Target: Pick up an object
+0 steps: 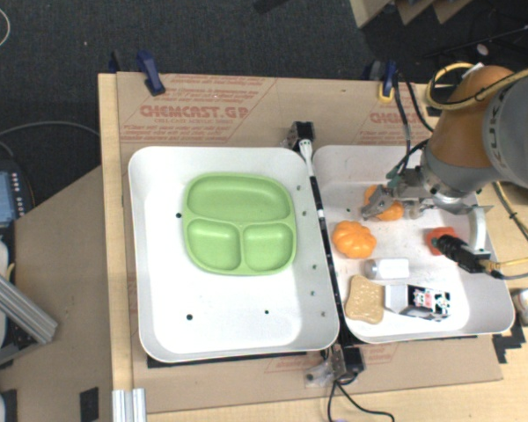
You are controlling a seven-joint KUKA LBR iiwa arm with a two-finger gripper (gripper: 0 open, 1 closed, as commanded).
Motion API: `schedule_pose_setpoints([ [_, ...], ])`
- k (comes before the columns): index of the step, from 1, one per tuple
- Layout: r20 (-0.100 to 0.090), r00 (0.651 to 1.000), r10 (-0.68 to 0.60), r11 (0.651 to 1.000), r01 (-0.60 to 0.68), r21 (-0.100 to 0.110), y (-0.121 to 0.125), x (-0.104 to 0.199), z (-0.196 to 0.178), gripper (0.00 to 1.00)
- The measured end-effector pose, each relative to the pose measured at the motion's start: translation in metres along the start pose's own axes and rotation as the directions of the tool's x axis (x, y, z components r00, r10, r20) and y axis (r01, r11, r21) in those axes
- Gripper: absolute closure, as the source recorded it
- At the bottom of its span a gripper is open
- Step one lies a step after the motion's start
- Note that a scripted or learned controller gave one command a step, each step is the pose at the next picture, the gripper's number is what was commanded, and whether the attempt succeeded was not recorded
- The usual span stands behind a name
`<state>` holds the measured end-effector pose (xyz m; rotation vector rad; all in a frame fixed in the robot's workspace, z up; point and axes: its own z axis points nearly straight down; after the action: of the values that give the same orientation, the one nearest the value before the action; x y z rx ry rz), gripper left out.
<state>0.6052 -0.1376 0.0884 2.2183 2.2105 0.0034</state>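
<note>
My gripper [383,203] is low over the upper middle of the right bin [484,319], with the grey arm coming in from the right. A small orange object [390,212] lies right under it and is partly hidden by it. Just below sits a round orange pumpkin-like toy [354,239]. A tan toast-like slice [364,300], a small white block [391,270] and a black-and-white object [425,301] lie near the bin's front. A small red object [439,236] rests to the right of the gripper.
The left bin [158,306] holds a green divided plate [239,222]. A black-edged divider [321,236] runs between the two bins. Both bins rest on a cardboard sheet [202,99] clamped to the bench.
</note>
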Motion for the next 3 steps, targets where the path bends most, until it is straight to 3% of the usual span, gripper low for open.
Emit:
schedule_pose_setpoints([
  [1,-0.008,1.000,-0.010,1.000,0.010,0.002,-0.042,0.070,-0.104,0.00],
  [2,-0.008,1.000,-0.003,1.000,0.003,0.009,-0.118,0.079,-0.158,0.00],
  [3,-0.006,1.000,-0.003,1.000,0.003,0.008,-0.115,0.079,-0.165,1.00],
])
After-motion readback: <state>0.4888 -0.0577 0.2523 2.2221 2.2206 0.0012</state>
